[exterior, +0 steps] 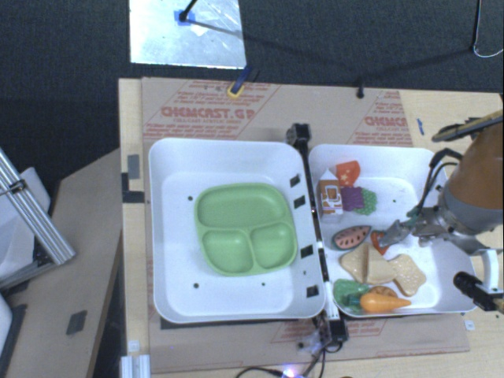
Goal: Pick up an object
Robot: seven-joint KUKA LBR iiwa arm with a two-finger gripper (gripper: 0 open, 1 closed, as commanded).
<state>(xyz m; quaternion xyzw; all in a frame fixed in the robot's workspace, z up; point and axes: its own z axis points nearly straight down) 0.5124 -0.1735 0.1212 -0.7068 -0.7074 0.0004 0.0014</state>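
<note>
A green divided plate [241,228] lies in the left white bin [169,179]. Beyond the bins, a yellow clip [235,90] rests on the brown surface [205,110].

Arm [476,183] running off right edge, most of it cut away
Gripper [391,233] looking small and blurry, too fuzzy to tell open or closed
Small red thing [379,243] sitting partly under gripper tip, too tiny to name
Green leafy toy [346,292] hiding partly under orange carrot [383,299]
Tan bread pieces [379,268] overlapping, edges hard to tell apart
</note>
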